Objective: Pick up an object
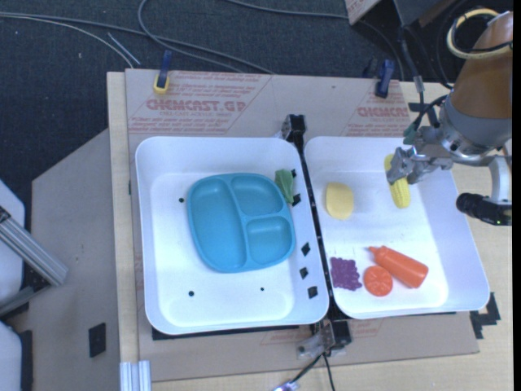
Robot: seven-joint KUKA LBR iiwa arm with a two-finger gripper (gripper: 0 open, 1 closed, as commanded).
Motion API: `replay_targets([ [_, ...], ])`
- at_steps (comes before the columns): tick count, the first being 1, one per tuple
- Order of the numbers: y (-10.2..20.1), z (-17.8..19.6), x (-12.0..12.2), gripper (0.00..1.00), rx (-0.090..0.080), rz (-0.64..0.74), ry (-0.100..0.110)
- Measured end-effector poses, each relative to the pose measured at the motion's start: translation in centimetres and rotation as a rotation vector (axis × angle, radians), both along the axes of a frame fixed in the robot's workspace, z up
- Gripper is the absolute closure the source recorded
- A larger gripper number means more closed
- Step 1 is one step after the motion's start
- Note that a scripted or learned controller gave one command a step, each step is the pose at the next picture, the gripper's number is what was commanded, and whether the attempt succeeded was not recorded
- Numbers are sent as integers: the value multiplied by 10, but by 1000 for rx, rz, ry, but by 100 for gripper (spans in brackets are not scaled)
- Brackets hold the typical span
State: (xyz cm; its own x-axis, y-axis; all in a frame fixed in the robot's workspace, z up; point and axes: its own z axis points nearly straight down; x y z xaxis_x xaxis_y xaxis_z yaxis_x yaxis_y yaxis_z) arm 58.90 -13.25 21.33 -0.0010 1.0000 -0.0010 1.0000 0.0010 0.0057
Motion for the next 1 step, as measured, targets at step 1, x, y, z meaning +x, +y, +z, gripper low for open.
replay_targets([
  [1, 54, -4, 9, 100, 2, 4, 5],
])
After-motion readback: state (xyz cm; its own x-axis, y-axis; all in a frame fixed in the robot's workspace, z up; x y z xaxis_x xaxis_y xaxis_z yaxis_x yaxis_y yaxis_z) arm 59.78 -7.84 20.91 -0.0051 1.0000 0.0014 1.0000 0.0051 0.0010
